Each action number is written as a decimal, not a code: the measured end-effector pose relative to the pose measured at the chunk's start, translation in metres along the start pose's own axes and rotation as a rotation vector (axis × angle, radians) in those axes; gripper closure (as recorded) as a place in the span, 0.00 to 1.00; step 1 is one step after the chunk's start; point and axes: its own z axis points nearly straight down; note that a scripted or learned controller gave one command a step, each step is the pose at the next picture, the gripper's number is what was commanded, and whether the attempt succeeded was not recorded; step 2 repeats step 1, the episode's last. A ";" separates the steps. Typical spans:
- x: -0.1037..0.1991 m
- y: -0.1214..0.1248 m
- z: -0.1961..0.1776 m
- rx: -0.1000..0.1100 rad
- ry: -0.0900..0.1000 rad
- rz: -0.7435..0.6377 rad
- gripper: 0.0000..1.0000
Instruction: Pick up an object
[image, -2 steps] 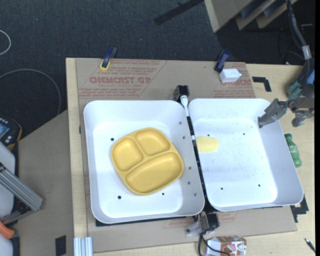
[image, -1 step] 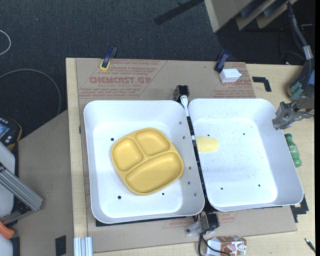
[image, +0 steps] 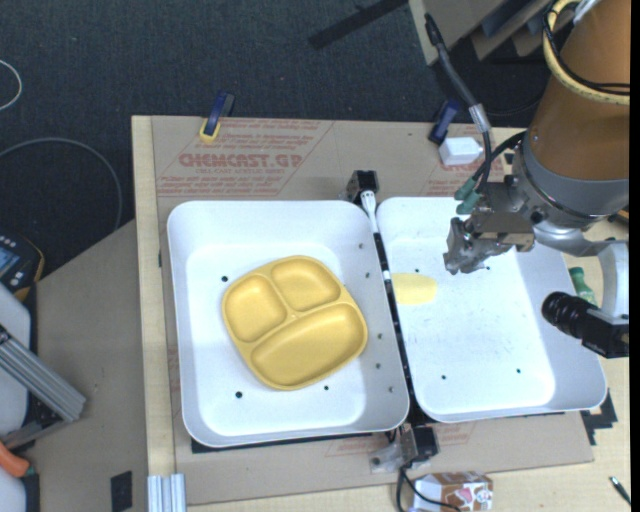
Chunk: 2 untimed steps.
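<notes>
My claw (image: 462, 262) hangs over the upper left part of the right-hand shallow white bin (image: 500, 400). Whether it is spread or pressed together, I cannot tell from this angle; nothing shows in its grasp. The nearest candidate, a small pale yellow soft-looking block (image: 414, 290), lies on that bin's floor against its left wall, just beside my claw, to its left and slightly nearer the camera. Its long axis runs roughly left to right. The compartmented yellow plastic plate (image: 293, 320) sits in the left-hand white bin (image: 200, 390), well apart.
</notes>
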 end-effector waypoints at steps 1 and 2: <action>0.060 0.001 -0.046 -0.012 0.000 0.004 1.00; 0.060 0.001 -0.046 -0.012 0.000 0.004 1.00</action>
